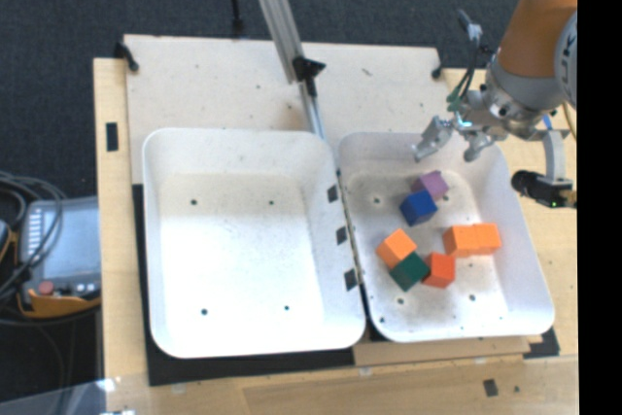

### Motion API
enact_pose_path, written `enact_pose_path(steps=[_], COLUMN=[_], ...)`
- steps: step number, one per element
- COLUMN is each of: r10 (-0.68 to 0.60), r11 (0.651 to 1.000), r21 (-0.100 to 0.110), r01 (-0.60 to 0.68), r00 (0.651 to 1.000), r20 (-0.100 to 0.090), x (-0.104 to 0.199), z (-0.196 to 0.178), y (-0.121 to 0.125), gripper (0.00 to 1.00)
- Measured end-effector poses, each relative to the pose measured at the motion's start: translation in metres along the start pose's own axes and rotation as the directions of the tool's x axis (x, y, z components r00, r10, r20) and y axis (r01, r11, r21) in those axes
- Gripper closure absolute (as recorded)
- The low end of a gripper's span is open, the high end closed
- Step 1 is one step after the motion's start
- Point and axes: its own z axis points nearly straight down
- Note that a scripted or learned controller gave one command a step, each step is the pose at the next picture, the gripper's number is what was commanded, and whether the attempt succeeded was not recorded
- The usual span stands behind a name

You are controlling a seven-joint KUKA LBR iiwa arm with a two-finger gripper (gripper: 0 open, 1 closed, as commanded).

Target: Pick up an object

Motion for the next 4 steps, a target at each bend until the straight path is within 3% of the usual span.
enact_pose_path(steps=[1,2,3,4], r10=[-0.002,0.002,0.002,0.003], r11=[1.0,1.0,1.0,1.0], r21=[-0.005,0.001,-0.02,-0.026], r01=[0.002,-0.002,-0.002,-0.002], r00=[1.0,1.0,1.0,1.0], r20=[0.003,0.003,0.008,0.009], x=[0.0,-0.002,-0.008,-0.008], z=[-0.003,0.059,0.097,0.101], y=[0.001,0.002,0.003,0.006], gripper=[0.0,0.0,0.0,0.0])
